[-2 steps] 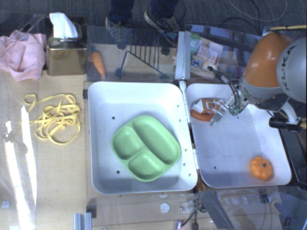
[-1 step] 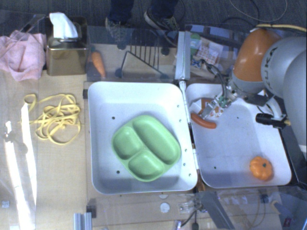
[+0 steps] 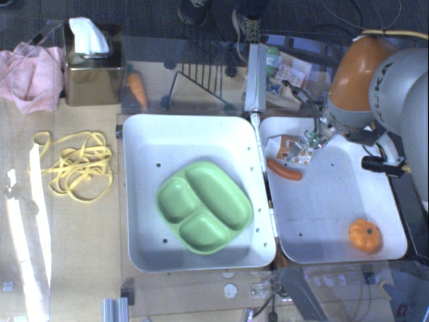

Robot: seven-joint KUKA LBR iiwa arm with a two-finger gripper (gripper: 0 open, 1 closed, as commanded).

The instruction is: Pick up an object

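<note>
Item: objects in the right bin (image 3: 395,200), gripper (image 3: 310,141) at its far-left corner.

We are seeing three things lying in this bin: a small orange pumpkin (image 3: 365,236), round and ribbed with a short stem, sitting near the front-right corner; a reddish-orange sausage (image 3: 284,170), long and slightly curved, lying by the left wall; and a small white-and-orange packet (image 3: 289,149) just behind it, touching or nearly touching the gripper tip. We are watching the arm (image 3: 375,79) reaching in from the right, orange band uppermost, wrist angling down to the left. We cannot tell how the gripper is set. The left bin (image 3: 141,139) is holding a green divided plate (image 3: 204,206).
</note>
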